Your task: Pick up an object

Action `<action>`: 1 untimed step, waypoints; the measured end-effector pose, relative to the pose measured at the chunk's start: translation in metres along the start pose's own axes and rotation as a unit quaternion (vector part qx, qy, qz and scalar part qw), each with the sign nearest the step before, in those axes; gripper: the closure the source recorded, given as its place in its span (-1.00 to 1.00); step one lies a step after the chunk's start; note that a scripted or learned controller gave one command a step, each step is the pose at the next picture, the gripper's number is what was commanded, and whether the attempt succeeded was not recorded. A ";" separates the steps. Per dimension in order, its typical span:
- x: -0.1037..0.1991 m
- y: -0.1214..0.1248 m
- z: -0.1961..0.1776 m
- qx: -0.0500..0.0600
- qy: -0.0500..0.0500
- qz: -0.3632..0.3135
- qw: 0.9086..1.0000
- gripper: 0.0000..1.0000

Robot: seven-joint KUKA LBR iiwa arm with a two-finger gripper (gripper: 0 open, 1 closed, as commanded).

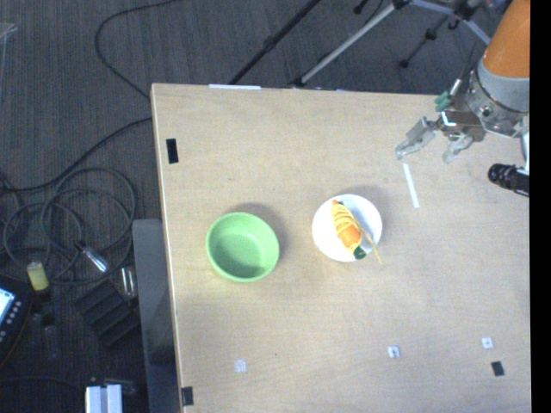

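Dark grey carpet (pixel 77 50) surrounds a light wooden table (pixel 284 334) that takes up most of the view, with black cables (pixel 69 205) looped on the floor to its left and tripod legs (pixel 379 11) crossing the floor beyond its far edge. Small black and white markers sit on the tabletop near its edges.

At the upper right, the arm (pixel 510 50) reaches in over the table's far right corner, its orange band above a grey wrist. The gripper (pixel 435 144) hangs below and to the left of the wrist, its two fingers (pixel 413 141) spread apart with nothing between them.

Near the middle of the table, a green bowl (pixel 244 246) stands upright on the left. Just to its right, but not touching it, lies a small white plate (pixel 327 231). On that plate rests an orange and yellow toy (pixel 346 229) with a dark green tip at its lower right end, lying slantwise across the plate.

Between the plate and the gripper, a thin white stick (pixel 411 186) lies flat on the wood, just below the open fingers and apart from the plate.
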State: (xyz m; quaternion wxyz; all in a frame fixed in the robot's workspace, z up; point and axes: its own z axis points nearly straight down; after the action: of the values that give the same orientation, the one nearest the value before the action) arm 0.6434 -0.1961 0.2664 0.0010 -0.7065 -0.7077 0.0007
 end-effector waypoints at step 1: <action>0.078 -0.043 0.039 0.000 0.000 -0.033 0.999 -1.00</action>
State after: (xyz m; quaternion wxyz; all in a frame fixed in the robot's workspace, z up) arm 0.5998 -0.1182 0.2276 0.0009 -0.6829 -0.7305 0.0010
